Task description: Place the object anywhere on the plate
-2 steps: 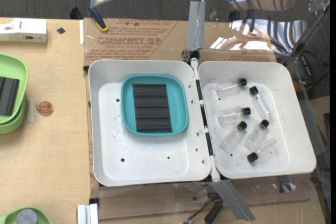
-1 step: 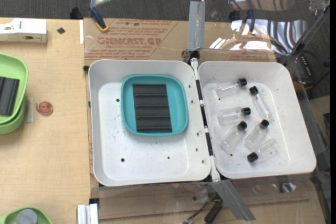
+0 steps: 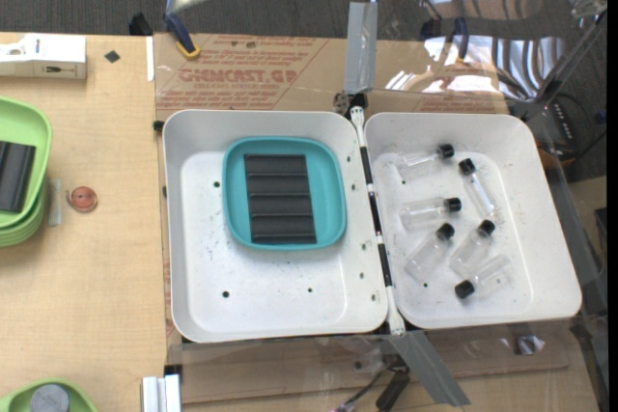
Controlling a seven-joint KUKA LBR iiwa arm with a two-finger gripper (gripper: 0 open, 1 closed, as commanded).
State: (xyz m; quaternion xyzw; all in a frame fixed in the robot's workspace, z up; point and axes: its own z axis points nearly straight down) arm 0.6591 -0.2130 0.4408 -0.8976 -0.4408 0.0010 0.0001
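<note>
Here the teal plate [image 3: 285, 193] lies in the left bin [image 3: 193, 285], a dark ribbed insert [image 3: 281, 199] on it with its long axis running away from the camera. The vials [image 3: 449, 217], clear with black caps, lie scattered in the right bin [image 3: 541, 294], well apart from the plate across the bins' shared rim. Their axes point every way; one by the far wall lies nearly crosswise. Left of the plate, on the counter [image 3: 87, 304], sit green dishes [image 3: 24, 174] and a small disc [image 3: 83, 199].
</note>
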